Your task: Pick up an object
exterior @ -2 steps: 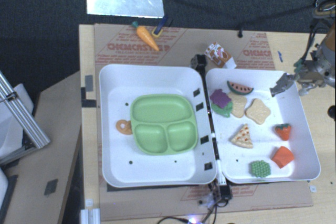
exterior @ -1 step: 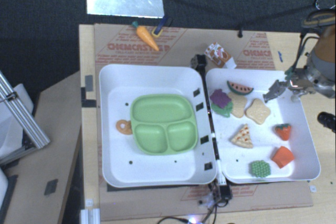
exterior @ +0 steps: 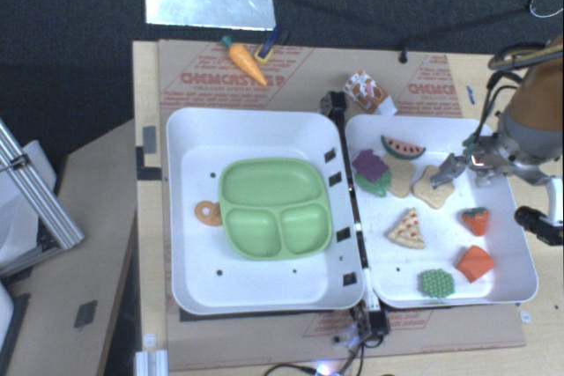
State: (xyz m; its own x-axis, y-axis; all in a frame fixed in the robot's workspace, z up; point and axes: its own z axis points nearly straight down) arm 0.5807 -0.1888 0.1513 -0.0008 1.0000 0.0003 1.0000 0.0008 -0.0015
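Nearest, a green ball (exterior: 436, 283), orange block (exterior: 475, 262) and pizza slice (exterior: 407, 229) were left lying in the right bin (exterior: 527, 282). Farther back, the gripper (exterior: 446, 171) was poised over a beige cookie (exterior: 431, 190); nothing was seen clamped, and whether the fingers were parted could not be told.

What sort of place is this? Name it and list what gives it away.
Most likely a robot grasping test bench in a lab, not a kitchen. Two white bins sit side by side on a board, toy food such as a pizza slice lies in one, and a robot arm reaches in.
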